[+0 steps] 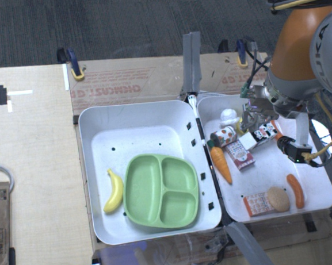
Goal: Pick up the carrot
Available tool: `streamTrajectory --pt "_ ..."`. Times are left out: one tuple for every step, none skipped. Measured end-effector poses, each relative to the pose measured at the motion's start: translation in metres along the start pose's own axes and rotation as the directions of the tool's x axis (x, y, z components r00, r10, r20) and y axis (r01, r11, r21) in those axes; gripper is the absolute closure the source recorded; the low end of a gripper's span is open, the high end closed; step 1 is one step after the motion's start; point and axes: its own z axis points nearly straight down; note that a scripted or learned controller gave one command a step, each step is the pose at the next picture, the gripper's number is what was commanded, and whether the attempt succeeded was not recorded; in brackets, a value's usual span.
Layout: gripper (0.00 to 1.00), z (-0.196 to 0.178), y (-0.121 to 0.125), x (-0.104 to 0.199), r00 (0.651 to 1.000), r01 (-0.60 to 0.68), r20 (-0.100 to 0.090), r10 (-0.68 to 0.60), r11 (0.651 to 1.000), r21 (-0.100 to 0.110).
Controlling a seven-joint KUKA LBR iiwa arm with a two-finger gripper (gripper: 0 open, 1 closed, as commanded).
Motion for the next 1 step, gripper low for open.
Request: streamTrajectory --pt "1.00 0.0134 -0.0622 0.0448 0.955 0.298 -0.001 -0.298 0.955 0.001"
